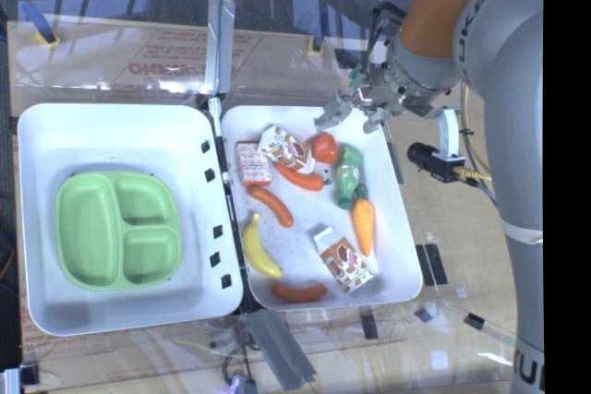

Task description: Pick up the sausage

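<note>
1. Big grey arm [499,60], orange band above the wrist, reaching in from the right and hanging over the far right corner of the right bin [395,226]. Probably parked high there to keep clear of the pile before dropping in.

2. Left bin [37,198] just beside the right bin, walls touching at the middle seam; carrying a green divided plate [118,229] flat in its centre, well apart from the food.

3. Right bin itself: shallow, white, packed with toy food, so little bare floor left around anything.

4. Gripper [355,111] just above the right bin's far rim, fingers [330,117] spread wide, nothing between them. Not yet over the target.

5. Banana [259,251] along the right bin's left wall; carrot [364,227] nearer its right wall; a small carton [346,261] just below the carrot; green bottle [348,175] and red tomato [324,147] up towards the far side, near the gripper.

6. Sausage [271,205] in the left half of the right bin, lying slantwise just above the banana, apart from it. Two similar reddish pieces in the same bin: one [298,292] against the near wall, another [300,177] under a snack packet [284,148]. Easy to confuse, as a judgement.

7. Surface and room: pale wooden bench [462,226], clear sheeting and black tape marks, dark floor beyond the right bin's far side.
</note>
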### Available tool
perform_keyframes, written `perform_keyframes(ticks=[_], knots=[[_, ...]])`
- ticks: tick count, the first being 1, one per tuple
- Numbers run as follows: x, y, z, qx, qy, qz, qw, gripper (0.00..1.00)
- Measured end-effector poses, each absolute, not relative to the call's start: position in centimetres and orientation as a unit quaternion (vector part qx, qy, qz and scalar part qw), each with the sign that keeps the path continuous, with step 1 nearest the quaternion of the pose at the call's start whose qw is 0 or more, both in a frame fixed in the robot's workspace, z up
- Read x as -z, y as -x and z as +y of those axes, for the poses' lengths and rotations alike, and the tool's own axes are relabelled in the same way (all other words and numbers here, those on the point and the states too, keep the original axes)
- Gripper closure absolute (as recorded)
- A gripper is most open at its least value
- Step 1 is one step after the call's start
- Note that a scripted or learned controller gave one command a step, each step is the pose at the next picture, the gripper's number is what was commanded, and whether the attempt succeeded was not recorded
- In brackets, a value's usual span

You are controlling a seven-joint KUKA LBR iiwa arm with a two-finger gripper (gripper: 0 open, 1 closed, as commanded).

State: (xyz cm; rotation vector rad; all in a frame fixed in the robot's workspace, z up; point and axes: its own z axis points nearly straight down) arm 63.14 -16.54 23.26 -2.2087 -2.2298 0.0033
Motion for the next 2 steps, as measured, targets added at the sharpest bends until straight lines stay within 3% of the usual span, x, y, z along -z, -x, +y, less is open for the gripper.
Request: perform_keyframes(ticks=[1,2], knots=[[-12.5,-64.7,-12.8,0.0098,0.715,-0.699,-0.01,0.0],[-11.1,-62.6,-15.3,0.0071,0.692,-0.722,-0.012,0.0]])
